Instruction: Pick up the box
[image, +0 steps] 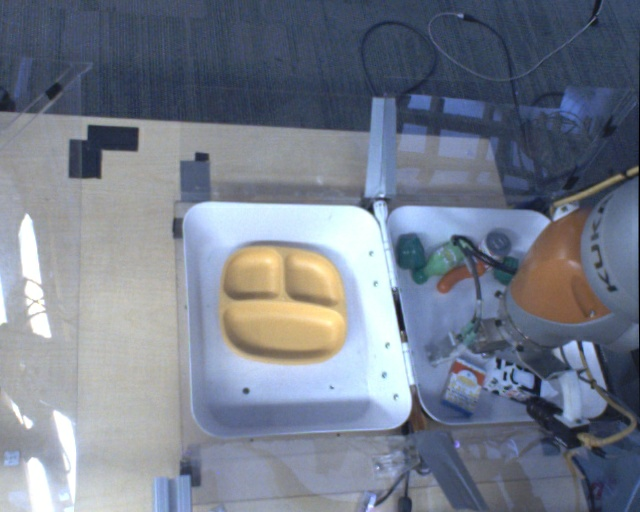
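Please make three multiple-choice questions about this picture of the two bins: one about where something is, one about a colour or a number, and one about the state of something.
1. Where does the yellow divided tray lie?
A. In the left bin
B. In the right bin
C. On the bench outside the bins

2. How many compartments does that tray have?
A. Two
B. Three
C. Five

3. How is the small box in the right bin?
A. Lifted above the bin
B. Lying on the bin floor near its front edge
C. Standing on the yellow tray

Answers:
1. A, since the tray sits in the middle of the left bin.
2. B, since two small sections lie above one long section.
3. B, since the box rests flat on the white floor, next to the arm.
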